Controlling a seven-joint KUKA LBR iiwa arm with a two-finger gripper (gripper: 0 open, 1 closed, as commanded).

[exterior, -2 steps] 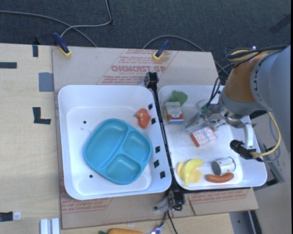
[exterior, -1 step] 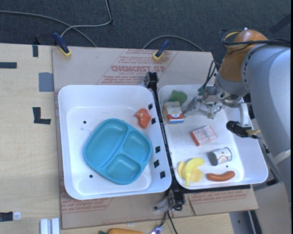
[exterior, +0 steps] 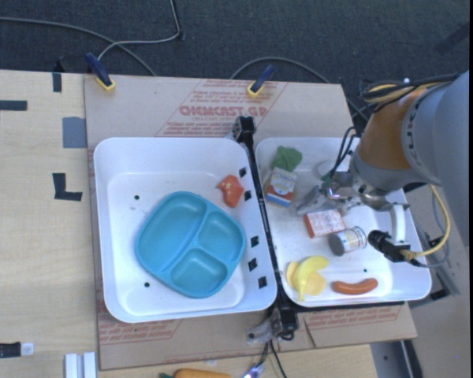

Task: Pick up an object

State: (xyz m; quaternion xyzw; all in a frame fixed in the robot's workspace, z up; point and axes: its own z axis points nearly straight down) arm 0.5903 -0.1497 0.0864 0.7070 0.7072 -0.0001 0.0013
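While the hand [exterior: 325, 194] was held low in the right bin [exterior: 414, 290], just above the red-and-white packet [exterior: 325, 223] and beside the small can [exterior: 347, 240], its finger state could not be told. A clean pick would be favoured by centring over one item, clear of the carton [exterior: 281, 186].

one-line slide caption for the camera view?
KUKA arm reaches into the right bin among small items; blue tray and orange toy lie in the left bin.
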